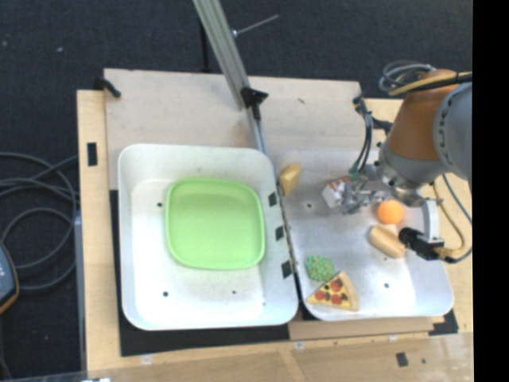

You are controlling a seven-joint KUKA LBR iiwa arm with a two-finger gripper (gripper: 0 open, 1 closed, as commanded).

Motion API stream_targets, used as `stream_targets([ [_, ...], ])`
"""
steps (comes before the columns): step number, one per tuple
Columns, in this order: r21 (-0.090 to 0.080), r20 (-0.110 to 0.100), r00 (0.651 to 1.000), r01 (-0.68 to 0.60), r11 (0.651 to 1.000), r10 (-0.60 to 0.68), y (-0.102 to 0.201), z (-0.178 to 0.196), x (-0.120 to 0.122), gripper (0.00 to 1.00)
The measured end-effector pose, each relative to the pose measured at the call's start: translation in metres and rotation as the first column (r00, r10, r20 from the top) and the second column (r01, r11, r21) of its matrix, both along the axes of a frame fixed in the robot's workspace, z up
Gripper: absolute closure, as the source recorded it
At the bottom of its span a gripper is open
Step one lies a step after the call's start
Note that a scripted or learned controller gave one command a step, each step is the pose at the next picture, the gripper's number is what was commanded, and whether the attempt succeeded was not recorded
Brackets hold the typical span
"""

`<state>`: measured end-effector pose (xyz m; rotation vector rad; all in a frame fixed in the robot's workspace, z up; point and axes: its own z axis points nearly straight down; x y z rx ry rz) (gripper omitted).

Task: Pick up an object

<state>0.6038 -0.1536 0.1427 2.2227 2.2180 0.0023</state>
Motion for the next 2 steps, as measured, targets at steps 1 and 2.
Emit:
stream_targets([
  [1, -0.001, 0.003, 1.000, -0.002, 1.000, 0.002, -0.002, 0.047, 0.009, 1.00],
  [2, -0.001, 0.004, 1.000, -0.002, 1.000, 0.002, 0.000, 0.109, 0.006, 1.00],
])
